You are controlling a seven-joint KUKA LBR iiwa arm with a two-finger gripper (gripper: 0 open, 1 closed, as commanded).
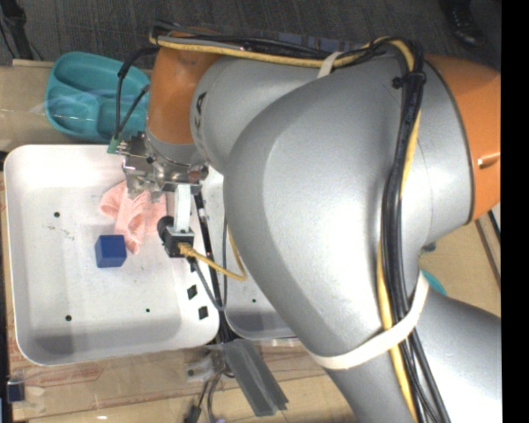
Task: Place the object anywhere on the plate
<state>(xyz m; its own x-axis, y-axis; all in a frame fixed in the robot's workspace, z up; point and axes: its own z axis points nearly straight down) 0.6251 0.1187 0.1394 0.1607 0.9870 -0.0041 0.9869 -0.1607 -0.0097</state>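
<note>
A small blue cube (111, 251) lies on the floor of the left white bin (22, 263). Just right of it and a little farther back sits a crumpled pink soft object (130, 214). My gripper (150, 181) hangs directly over the pink object's upper part, below the orange wrist band (172, 86), and seems to touch it. The wrist body hides how the gripper meets it. A teal plate-like dish (86, 95) rests beyond the left bin's far rim, up and left of the gripper.
The grey arm (335, 192) covers most of the right bin, of which a front corner (256, 324) shows. A black cable plug with a yellow wire (181, 241) dangles over the left bin's right side. The wooden bench edge (97, 377) runs along the front.
</note>
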